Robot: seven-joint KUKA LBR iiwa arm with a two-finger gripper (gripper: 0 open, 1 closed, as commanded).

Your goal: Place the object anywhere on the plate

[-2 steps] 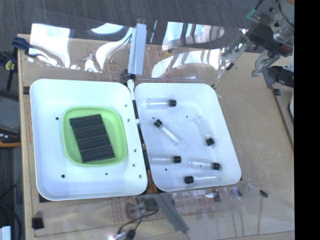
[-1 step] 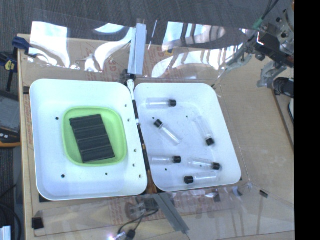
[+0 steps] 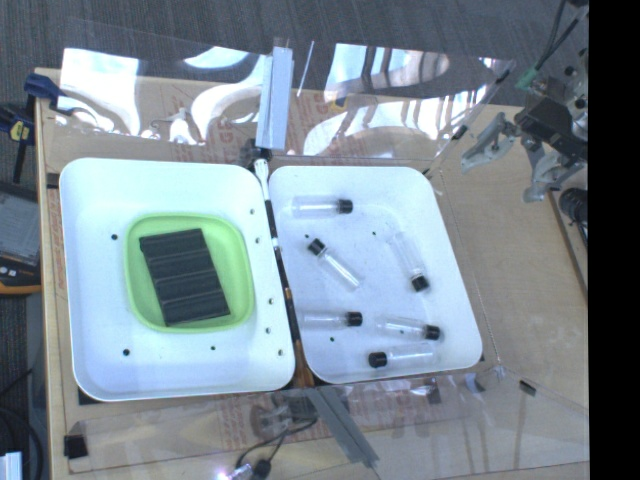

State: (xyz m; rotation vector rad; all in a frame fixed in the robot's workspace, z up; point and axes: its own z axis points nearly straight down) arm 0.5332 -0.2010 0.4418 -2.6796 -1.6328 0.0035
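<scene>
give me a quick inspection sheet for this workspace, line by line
surface: wooden bench bearing two white bins side by side, left bin, right bin
job's things: green plate in the left bin with a dark ribbed block lying on it; six clear vials with black caps in the right bin, e.g. one near its top
clutter: nothing seen in the bins beyond these
grippers: hand at the upper right, outside the bins, nothing between its fingers
cables: wires at the bottom edge
surroundings: clear panels around the bench, grey carpet behind
</scene>
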